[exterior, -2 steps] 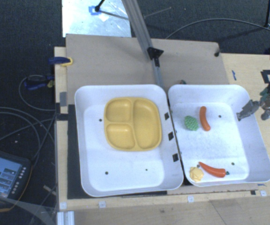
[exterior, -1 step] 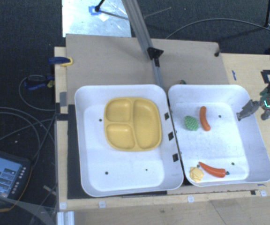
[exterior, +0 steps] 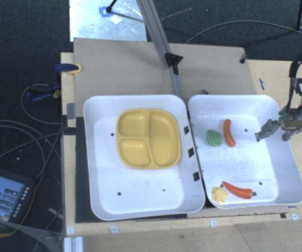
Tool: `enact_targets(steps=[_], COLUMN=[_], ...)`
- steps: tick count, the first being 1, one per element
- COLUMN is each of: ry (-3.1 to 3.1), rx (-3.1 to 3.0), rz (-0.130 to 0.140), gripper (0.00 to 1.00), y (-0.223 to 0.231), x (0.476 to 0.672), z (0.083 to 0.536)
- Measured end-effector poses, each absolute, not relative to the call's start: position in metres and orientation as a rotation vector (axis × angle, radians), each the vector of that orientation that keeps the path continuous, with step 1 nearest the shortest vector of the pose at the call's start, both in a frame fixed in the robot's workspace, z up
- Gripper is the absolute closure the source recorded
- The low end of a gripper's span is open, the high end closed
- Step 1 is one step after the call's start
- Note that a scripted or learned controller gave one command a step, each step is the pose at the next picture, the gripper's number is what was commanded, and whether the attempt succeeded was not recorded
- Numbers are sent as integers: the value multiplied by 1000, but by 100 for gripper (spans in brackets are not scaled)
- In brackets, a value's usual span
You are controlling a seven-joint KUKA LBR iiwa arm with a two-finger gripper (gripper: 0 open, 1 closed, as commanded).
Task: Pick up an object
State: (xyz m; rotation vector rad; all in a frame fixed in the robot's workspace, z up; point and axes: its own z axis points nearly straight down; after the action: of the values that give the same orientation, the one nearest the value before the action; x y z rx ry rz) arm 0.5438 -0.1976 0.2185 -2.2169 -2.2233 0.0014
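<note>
Left shallow white plastic bin [exterior: 101,193] carries a yellow three-compartment plastic plate [exterior: 148,138]. Right shallow white plastic bin [exterior: 284,190] – grey two-finger gripper [exterior: 273,133] hangs over its right rim, fingers spread, nothing between them. Long orange-red toy sausage [exterior: 238,190] near front wall, touching small pale-yellow lumpy toy [exterior: 219,195]. Short orange sausage [exterior: 228,132] just beside green knobbly toy [exterior: 214,137] – mid-bin, apart from gripper.

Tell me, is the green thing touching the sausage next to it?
Apart. The camera view shows a thin strip of white bin floor between the green thing and the sausage.
</note>
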Motion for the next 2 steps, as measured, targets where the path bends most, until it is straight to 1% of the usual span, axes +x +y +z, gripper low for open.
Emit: enact_targets(steps=[1,2], ry=[-2219,-2220], rx=[-2218,-2218], rz=[3,3], gripper=[0,0], y=[-193,-189], x=[543,534], z=[156,108])
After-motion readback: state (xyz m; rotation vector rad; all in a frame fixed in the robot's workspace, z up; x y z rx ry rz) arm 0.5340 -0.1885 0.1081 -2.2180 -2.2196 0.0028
